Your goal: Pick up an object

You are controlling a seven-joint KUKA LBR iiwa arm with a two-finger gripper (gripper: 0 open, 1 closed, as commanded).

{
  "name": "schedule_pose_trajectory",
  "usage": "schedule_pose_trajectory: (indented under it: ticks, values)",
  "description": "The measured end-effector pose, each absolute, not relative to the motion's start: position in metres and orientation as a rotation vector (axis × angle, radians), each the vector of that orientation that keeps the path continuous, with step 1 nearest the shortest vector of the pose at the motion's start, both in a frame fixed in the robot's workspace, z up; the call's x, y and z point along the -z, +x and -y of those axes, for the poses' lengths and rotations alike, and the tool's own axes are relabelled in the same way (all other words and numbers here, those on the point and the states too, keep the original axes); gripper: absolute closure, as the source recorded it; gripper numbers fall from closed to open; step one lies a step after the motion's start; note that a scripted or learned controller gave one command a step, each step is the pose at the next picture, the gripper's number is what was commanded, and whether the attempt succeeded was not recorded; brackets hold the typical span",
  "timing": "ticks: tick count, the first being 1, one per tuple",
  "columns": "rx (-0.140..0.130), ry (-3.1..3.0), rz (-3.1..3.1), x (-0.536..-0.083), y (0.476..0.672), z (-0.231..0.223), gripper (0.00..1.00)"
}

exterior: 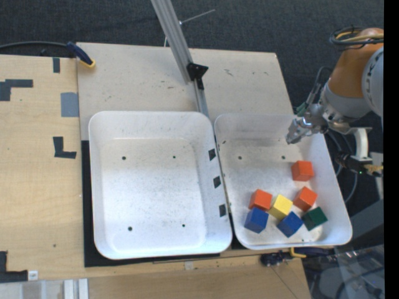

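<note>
Gripper [297, 133]: above right shallow white plastic bin's [249, 132] back edge, jaw state unreadable, nothing seen held.
Nearest target: lone orange wooden cube [302, 170], standing apart, easiest grasp.
Others: coloured cubes [283, 211] clustered at front corner, crowded.

Robot lab; plywood bench [187, 86]; taped marks; aluminium camera post [171, 23]; loose cables.

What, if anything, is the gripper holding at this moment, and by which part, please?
Nothing: the gripper hangs over the upper right part of the right bin, with no block between its fingers. The nearest block, an orange one, lies below it, apart.
</note>
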State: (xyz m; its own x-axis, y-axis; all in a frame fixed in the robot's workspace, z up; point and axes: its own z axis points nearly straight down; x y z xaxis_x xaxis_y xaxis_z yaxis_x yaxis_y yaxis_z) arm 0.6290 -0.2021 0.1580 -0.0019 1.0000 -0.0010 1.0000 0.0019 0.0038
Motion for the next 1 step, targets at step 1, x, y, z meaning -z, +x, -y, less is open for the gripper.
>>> schedule_pose_trajectory:
  ticks: [1]
  values:
    - [-0.004, 2.216, -2.219, -0.2212, 0.6262, 0.2002, 1.0]
